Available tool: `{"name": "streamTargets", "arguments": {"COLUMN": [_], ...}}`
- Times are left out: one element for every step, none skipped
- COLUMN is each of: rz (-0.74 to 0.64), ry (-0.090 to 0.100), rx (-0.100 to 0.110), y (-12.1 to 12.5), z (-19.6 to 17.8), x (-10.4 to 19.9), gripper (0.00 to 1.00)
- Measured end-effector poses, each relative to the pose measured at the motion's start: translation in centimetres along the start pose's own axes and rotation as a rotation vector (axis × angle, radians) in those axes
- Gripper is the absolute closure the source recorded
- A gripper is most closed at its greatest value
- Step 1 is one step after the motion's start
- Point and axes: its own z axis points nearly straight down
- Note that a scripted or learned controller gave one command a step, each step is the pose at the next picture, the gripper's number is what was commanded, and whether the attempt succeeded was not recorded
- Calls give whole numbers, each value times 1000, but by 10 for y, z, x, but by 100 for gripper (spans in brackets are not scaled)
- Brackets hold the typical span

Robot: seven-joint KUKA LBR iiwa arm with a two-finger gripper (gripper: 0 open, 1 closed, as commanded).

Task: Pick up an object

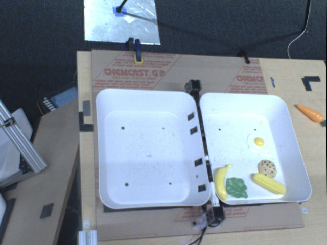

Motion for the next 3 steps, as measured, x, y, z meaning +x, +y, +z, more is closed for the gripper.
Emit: {"name": "streamTargets", "arguments": {"rz": [-5,-11,-16], "ry": [-2,-5,-8], "rx": [-4,-8,-12], "y": [0,1,1], "z": [-12,-24,-36], "x": [0,1,1], "gripper": [100,100,100]}}
